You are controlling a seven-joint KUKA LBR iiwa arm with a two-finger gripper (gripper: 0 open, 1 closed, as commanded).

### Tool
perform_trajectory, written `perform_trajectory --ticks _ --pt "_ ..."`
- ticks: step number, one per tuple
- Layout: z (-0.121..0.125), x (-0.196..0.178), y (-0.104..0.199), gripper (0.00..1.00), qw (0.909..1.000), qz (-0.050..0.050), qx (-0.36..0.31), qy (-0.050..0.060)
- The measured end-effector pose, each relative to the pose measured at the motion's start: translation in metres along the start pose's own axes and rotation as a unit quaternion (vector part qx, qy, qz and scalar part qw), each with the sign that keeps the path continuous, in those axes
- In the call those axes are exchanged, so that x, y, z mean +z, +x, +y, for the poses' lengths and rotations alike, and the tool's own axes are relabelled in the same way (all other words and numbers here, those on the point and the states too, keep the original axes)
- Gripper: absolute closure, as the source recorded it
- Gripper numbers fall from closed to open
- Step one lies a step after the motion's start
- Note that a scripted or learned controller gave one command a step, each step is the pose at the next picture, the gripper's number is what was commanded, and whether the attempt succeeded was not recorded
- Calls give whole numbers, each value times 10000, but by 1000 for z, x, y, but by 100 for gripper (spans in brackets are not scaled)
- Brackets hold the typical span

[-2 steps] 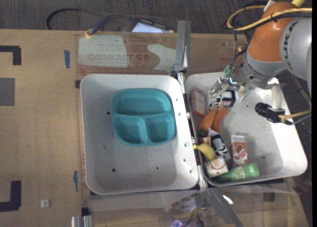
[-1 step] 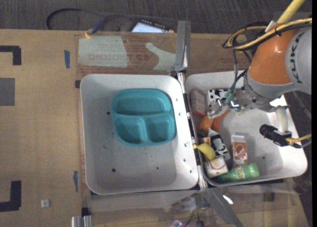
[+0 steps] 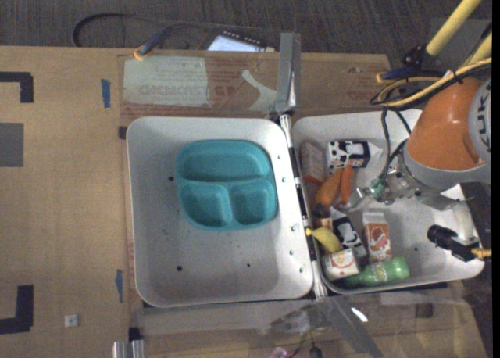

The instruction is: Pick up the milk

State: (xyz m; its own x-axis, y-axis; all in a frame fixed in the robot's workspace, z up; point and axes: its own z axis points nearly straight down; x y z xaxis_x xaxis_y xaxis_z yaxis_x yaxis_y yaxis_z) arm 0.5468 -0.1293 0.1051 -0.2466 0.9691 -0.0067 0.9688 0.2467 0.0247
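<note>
Gripper (image 3: 373,189) low in right bin (image 3: 437,274), grip state unclear. Milk (image 3: 348,154) at far side, apart. Teal tray (image 3: 226,183) in left bin (image 3: 156,216).

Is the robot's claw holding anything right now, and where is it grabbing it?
That cannot be told. The gripper sits low in the right bin, beside the carrot and below the milk carton, with nothing clearly showing in its grasp.

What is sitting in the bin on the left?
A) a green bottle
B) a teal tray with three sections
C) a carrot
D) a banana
B: the teal tray with its three sections lies in the left bin; the green bottle is in the right bin.
</note>
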Motion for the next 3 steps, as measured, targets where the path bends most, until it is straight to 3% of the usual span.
perform_trajectory --ticks 1,2,3 --pt "-44 2 19 0 9998 -66 -119 -116" --pt "-41 -9 19 100 9998 -65 -119 -141" --pt "-41 -81 100 100 9983 41 -575 118"
